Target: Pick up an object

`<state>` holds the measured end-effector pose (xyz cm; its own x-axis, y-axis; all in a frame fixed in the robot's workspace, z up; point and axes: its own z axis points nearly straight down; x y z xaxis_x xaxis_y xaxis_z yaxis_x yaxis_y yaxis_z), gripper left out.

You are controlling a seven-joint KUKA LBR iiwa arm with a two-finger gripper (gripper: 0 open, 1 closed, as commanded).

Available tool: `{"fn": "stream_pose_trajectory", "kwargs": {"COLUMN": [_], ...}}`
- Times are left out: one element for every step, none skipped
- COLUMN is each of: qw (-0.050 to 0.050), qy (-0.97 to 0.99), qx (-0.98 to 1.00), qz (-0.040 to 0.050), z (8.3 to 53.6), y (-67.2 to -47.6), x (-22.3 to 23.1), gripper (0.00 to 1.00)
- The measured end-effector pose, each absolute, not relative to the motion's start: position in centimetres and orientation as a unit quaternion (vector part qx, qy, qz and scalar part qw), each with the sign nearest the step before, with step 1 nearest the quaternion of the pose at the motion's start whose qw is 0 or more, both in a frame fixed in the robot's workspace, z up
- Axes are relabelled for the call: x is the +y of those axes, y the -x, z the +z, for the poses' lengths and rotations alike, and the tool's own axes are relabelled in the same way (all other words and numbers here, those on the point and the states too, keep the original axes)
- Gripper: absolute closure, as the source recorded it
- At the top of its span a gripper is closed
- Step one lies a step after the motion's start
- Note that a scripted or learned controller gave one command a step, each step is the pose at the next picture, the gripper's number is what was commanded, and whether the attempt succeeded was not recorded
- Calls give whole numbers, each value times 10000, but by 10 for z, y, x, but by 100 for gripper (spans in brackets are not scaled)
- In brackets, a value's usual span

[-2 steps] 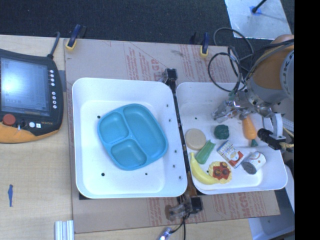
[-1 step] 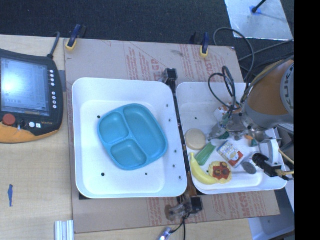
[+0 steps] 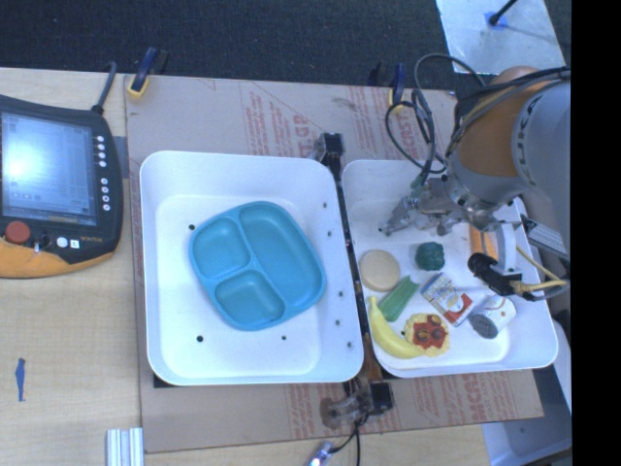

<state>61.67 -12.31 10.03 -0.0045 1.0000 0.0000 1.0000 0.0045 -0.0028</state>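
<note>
Cardboard-covered counter [image 3: 243, 115], two white bins, and the claw [image 3: 427, 216] hangs low in the right bin [image 3: 543, 352]; whether it's clenched or released, I cannot tell. Just below it sit the green ball [image 3: 430, 255], tan disc [image 3: 378, 269] and banana [image 3: 386, 334]. Nothing looks lifted: the pick remains.

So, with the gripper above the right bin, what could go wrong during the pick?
1. The toys lie crowded: banana, pizza, green stick and packet touch or almost touch, so the gripper may catch two or push one aside.
2. The gripper hangs near the right bin back wall, away from most toys, so it may close on nothing.
</note>
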Motion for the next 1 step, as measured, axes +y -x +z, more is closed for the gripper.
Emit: {"fn": "stream_pose_trajectory", "kwargs": {"qw": [6], "qy": [7064], "qx": [-7078], "qz": [8], "z": [128], "y": [-633], "x": [-171], "gripper": [0]}}
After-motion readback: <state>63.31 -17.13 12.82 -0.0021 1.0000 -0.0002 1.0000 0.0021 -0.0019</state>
